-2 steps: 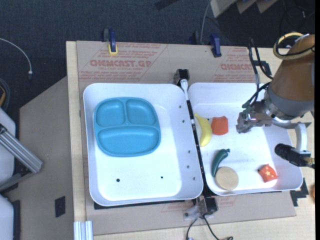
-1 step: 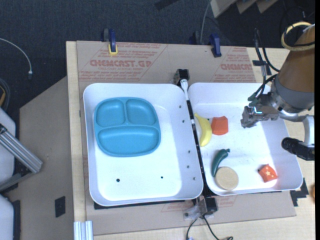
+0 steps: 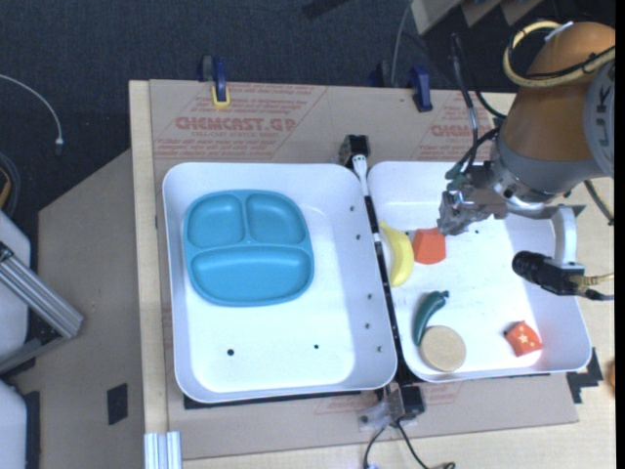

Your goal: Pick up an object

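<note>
Orange block (image 3: 429, 246) under gripper (image 3: 455, 219), beside banana (image 3: 398, 255); right bin (image 3: 566, 360)

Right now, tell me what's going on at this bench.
The grey arm's claw is low in the right white bin, just above an orange block beside a yellow banana-shaped toy. A green pepper-shaped toy, a tan round disc and a small red-orange piece lie nearby. The left white bin holds a blue divided plate.
</note>
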Controlling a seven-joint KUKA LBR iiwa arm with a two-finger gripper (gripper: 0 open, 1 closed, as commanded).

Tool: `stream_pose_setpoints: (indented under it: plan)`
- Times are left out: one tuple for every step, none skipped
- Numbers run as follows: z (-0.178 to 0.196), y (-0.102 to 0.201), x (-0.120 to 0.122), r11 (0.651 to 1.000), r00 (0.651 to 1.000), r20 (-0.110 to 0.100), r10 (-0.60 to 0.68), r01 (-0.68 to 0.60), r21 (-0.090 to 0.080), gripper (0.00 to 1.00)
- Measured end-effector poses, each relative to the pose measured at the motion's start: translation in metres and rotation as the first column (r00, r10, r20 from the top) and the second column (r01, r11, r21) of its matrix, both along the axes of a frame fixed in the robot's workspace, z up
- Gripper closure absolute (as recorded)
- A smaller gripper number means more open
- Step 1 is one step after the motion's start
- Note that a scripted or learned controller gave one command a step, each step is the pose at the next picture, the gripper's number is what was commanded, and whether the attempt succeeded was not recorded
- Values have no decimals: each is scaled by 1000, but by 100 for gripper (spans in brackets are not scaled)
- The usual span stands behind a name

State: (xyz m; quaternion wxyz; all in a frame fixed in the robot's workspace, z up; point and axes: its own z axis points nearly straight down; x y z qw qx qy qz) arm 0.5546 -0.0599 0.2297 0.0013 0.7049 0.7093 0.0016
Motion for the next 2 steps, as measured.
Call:
stream_pose_setpoints:
  plan:
    - [-10,57,18,1000,1000,-2,0,0,1,100]
    - [-9,119,38,1000,1000,-1,1,-1,2,100]
